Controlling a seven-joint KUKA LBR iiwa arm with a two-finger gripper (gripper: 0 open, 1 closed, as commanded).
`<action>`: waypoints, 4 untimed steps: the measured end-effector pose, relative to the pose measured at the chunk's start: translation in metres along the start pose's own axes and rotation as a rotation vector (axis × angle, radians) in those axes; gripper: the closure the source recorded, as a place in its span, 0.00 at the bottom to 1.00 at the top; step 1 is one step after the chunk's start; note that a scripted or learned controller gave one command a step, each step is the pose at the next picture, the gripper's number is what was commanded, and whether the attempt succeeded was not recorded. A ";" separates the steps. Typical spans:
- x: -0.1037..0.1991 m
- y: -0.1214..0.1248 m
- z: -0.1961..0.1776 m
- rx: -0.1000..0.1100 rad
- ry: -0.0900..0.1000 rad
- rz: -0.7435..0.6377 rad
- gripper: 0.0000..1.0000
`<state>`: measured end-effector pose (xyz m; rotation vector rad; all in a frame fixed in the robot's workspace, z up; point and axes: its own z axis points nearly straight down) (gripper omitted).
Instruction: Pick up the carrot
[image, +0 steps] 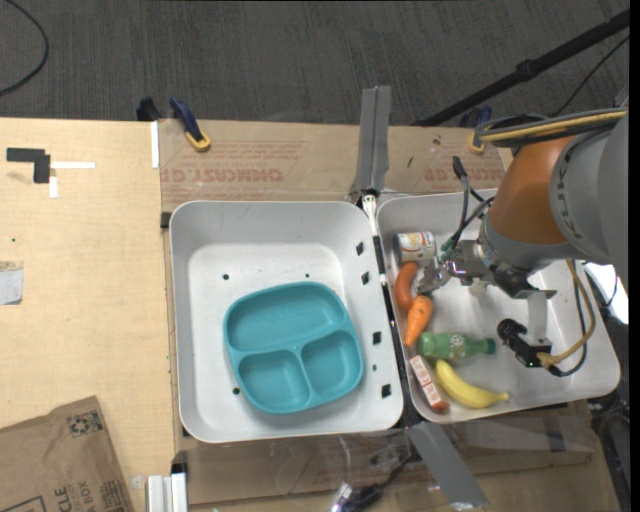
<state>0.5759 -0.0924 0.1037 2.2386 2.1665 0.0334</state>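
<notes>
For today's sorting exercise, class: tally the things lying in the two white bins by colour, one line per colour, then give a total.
Orange: 2, carrot and a second orange piece
Green: 1, bottle
Yellow: 1, banana
Teal: 1, tray
White: 1, can
Red and white: 1, packet
Total: 7

- Your arm (590, 190) enters from 3 o'clock, its grey body bulking large at the frame's edge.
- Your orange band (530, 195) sits just above the wrist, which points toward 9 o'clock.
- Your gripper (437, 272) reaches low and leftward; its metal tip is too cluttered to read.
</notes>
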 end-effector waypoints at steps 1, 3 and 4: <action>-0.001 -0.015 0.000 0.001 0.000 -0.081 0.00; -0.003 -0.034 -0.008 0.001 -0.001 -0.251 1.00; 0.060 -0.095 -0.089 0.039 0.002 0.002 1.00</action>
